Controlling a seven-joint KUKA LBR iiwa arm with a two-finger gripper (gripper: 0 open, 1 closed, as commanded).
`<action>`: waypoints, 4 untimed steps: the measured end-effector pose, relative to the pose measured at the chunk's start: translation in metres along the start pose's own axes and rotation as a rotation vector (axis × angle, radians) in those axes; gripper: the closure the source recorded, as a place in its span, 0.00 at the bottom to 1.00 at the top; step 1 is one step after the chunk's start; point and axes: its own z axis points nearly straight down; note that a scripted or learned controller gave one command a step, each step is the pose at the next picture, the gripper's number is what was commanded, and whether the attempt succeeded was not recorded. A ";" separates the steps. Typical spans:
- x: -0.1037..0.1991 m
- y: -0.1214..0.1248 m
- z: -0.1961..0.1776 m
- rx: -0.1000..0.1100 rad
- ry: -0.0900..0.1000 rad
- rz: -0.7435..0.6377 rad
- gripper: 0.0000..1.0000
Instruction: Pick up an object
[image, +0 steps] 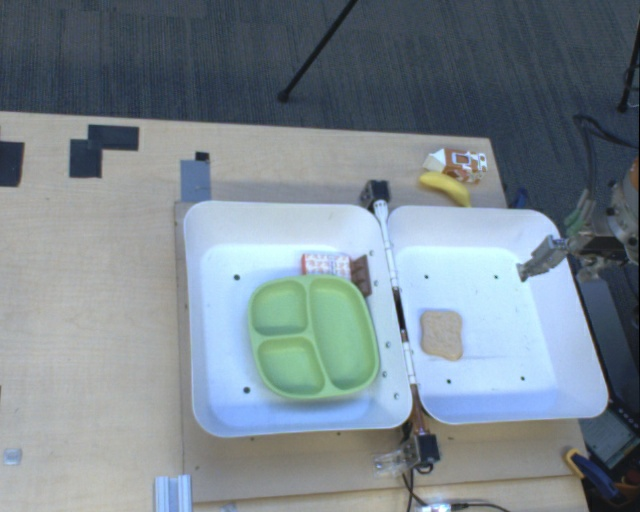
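The pincer (540, 262) is hovering over the right bin's (560, 400) far rim, grasping nothing; its opening I cannot tell. One bread slice (441, 334) is lying there; one green tray (313, 337) is sitting in the left bin (215, 300).

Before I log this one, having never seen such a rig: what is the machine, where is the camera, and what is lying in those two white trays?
One camera is fixed above the bench, looking down at a slant. The machine is a robot arm reaching in from the right; its gripper sits over the right bin's upper right rim, with nothing visible between its fingers. That bin holds a tan, bread-like piece. The left bin holds a green divided plate, and a small patterned box lies just beyond the plate. Outside the bins, on the bench, lie a banana and a small carton.
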 end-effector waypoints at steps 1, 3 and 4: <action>-0.034 -0.048 0.083 0.001 0.000 0.003 0.00; 0.029 -0.046 0.167 -0.004 0.001 -0.001 1.00; 0.083 -0.047 0.082 -0.002 0.001 0.000 1.00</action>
